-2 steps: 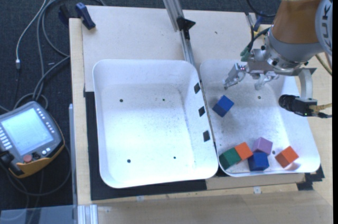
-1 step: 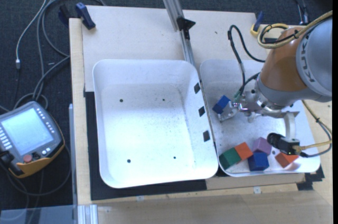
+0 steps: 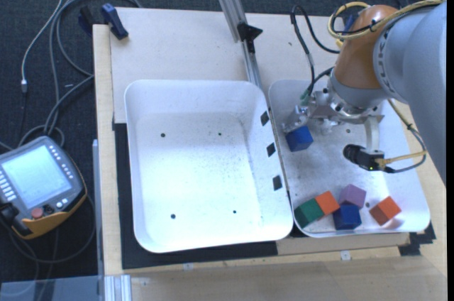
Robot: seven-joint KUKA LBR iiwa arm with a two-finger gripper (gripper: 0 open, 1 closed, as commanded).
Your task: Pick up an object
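The gripper (image 3: 298, 128), at nine o'clock in the right bin (image 3: 408, 179), looks clamped on a blue cube (image 3: 299, 138), apart from the cluster at five o'clock, so easier to grasp.

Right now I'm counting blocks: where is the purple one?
The purple block lies in the right bin, near its front edge, between the orange block and the red-orange block, just behind the blue block.

Showed white bins (image 3: 142, 108), two blue cubes (image 3: 299, 138), green (image 3: 308, 211), purple (image 3: 352, 194), two seemingly orange cubes (image 3: 385, 209); beige worktop (image 3: 177, 44).
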